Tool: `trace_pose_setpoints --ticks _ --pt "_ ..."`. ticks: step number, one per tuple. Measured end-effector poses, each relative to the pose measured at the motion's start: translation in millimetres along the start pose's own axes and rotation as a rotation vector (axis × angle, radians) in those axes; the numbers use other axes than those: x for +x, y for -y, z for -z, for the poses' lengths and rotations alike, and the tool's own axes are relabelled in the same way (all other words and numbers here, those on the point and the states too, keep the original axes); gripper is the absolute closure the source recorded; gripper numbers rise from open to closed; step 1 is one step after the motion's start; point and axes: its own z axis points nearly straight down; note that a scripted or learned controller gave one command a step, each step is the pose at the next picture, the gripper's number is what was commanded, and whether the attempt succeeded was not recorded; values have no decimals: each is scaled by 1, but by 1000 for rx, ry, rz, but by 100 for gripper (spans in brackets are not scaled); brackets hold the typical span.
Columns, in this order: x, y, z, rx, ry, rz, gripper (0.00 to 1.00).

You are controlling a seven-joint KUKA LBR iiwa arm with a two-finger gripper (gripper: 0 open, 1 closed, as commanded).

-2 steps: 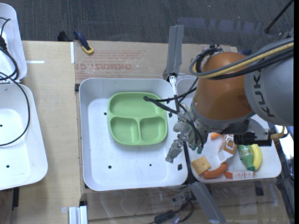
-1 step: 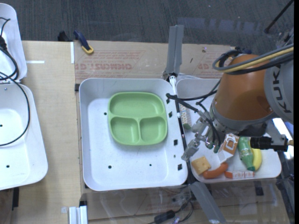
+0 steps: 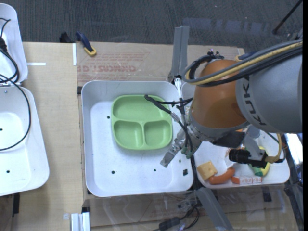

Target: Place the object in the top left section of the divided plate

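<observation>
A light green divided plate (image 3: 141,121) lies in the upper middle of the left-hand white bin (image 3: 88,143). It has one wide section at the far side and two small ones at the near side, and all three look bare. My gripper (image 3: 170,156) hangs low over the bin's floor, just off the plate's near right corner, slanting down to the left. The orange and grey wrist (image 3: 219,100) hides most of what is behind it. No object shows at the gripper's tip.
The right bin (image 3: 285,173) holds several small items: a yellow square piece (image 3: 207,169), an orange sausage-shaped piece (image 3: 222,177), a red and white piece (image 3: 243,179) and a yellow-green one (image 3: 260,160). Black cable (image 3: 163,102) crosses the plate's right rim. A blue and yellow tool (image 3: 85,44) lies on the bench.
</observation>
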Motion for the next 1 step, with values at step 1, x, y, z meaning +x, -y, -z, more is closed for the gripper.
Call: trace_pose_setpoints --ticks 1 --pt "32 -40 50 -1 1 44 0"
